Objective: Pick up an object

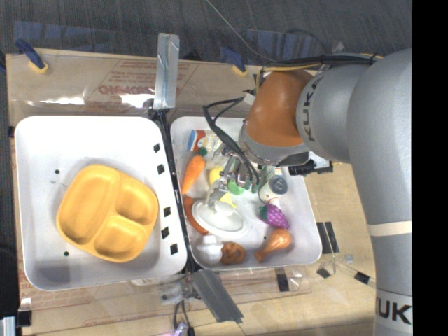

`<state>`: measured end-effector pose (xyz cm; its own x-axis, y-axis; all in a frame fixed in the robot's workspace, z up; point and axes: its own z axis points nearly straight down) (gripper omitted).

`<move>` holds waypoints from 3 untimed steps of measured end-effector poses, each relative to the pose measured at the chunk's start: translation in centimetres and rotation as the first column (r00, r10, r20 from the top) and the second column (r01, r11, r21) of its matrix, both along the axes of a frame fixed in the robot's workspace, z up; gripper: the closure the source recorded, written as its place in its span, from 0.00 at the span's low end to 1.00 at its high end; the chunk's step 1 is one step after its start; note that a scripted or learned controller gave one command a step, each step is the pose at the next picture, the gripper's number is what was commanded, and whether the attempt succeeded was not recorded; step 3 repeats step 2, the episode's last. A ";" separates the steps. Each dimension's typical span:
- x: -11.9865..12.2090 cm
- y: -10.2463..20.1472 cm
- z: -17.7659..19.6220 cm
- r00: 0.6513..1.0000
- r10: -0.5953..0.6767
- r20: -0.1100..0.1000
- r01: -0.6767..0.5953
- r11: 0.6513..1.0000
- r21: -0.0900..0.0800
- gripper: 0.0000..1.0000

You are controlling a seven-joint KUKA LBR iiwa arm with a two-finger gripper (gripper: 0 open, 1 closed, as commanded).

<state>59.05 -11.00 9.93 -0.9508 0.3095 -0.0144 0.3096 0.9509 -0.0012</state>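
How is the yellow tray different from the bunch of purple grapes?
The yellow tray is large and lies alone in the left bin; the purple grapes are small and sit among other toys in the right bin. The tray has three hollow sections; the grapes are bumpy. Both lie in white bins.

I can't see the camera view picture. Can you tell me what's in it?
A big grey robot arm reaches from the right, with its tool down in the right white bin among toy food: a carrot, purple grapes, a chicken drumstick. The left white bin holds a yellow divided plate.
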 end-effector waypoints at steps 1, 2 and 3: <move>0.3 0.3 0.1 0.962 -0.271 0.007 0.271 0.962 -0.001 0.00; 0.4 0.6 1.2 0.964 -0.264 0.012 0.264 0.965 0.001 1.00; 0.4 0.6 1.2 0.964 -0.264 0.012 0.264 0.965 0.001 1.00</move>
